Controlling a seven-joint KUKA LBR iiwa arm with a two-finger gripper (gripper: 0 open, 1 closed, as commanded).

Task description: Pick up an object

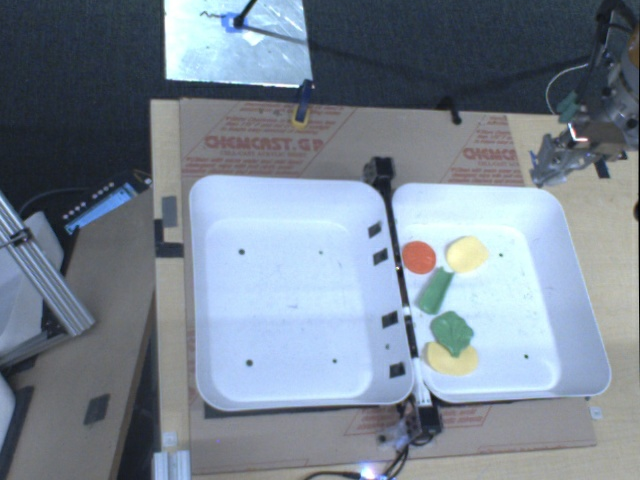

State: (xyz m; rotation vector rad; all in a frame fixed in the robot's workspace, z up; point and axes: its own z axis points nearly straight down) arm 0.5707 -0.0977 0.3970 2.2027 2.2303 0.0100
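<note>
Yellow piece nearest me, green one on top of it, all in right bin. Pincer parked off the bin's far corner; can't tell its state. I see nothing picked yet, whole grasp left.

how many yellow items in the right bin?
2. One pale yellow piece sits toward the back, just right of the orange-red disc. The other yellow piece lies near the front, partly under the green broccoli-like piece. Nothing else seems hidden.
</note>
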